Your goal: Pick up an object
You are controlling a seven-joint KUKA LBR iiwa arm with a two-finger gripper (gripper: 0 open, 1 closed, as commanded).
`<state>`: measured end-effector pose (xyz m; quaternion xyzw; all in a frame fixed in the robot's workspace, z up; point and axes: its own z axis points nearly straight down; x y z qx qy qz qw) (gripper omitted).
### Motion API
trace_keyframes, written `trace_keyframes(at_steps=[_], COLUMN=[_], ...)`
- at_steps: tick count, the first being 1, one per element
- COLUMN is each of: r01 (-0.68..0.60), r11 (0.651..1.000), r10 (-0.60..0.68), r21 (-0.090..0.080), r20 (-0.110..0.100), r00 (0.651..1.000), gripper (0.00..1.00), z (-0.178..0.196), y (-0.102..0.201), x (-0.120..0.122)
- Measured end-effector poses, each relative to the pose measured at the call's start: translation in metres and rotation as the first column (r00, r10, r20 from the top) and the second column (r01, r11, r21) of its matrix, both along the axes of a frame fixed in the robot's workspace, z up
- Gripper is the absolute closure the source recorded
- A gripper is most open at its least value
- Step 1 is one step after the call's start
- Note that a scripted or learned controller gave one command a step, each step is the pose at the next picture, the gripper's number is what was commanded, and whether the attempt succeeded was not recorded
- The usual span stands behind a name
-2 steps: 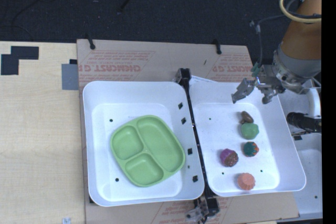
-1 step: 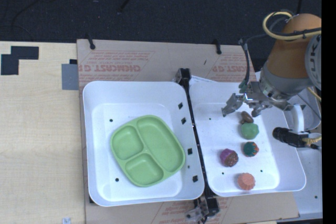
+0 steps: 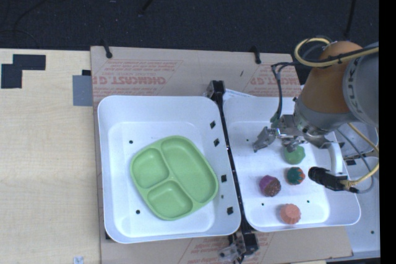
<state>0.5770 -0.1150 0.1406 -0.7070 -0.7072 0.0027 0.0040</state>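
Pale green and lying flat, a three-part divided plate (image 3: 174, 177) sits in the left bin (image 3: 117, 133) on the counter (image 3: 43, 157). Over in the right bin (image 3: 346, 216) there's a purple ball (image 3: 270, 185), a peach-coloured ball (image 3: 289, 213) nearer the front, and a teal-and-red ball (image 3: 295, 175). Right above a light green ball (image 3: 294, 155) the end effector (image 3: 286, 138) hangs from the grey and orange arm (image 3: 337, 86), and from here I cannot tell how wide it stands.

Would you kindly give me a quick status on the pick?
Gripper low over green ball in right bin. Grasp unconfirmed. Three other small objects close by.
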Motion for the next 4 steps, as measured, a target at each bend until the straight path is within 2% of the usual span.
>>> trace_keyframes(at_steps=[1,2,4], r01=[0.001,0.006,0.002], r11=[1.000,1.000,1.000], r10=[-0.001,-0.006,-0.002], r21=[0.000,0.000,-0.002], r20=[0.001,0.004,0.011], r00=[1.000,1.000,1.000], gripper=[0.00,1.00,1.00], z=[-0.054,-0.041,0.045], y=[0.002,0.000,-0.008], x=[-0.001,-0.001,0.006])
